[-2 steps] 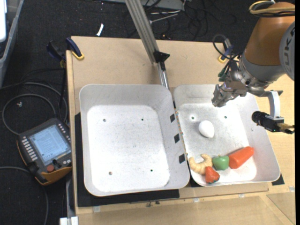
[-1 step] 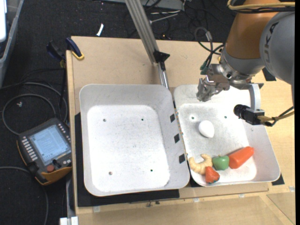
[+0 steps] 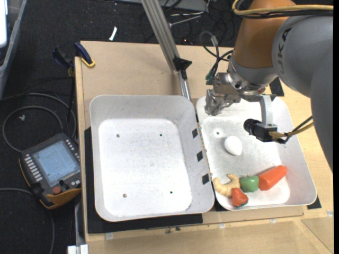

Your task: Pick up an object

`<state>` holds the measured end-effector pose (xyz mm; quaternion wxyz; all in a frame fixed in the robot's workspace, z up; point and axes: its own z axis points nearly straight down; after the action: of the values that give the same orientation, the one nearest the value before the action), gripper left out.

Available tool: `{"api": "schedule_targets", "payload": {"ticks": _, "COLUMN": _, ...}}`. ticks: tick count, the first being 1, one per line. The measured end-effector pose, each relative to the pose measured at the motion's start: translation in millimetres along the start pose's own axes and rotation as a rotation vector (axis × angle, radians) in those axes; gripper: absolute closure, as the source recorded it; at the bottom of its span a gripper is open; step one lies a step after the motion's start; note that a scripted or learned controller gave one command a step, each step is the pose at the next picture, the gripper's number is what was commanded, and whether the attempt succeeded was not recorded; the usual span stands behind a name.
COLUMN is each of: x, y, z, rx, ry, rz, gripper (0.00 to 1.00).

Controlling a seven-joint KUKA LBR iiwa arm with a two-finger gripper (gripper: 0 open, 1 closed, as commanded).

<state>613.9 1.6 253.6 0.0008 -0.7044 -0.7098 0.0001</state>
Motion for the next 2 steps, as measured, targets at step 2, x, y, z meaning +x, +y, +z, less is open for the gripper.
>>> {"api": "schedule_targets", "payload": {"ticks": 2, "x": 96, "y": 24, "z": 4, "rx": -0.003, "ry": 0.001, "rz": 0.0, "gripper": 1.0}}
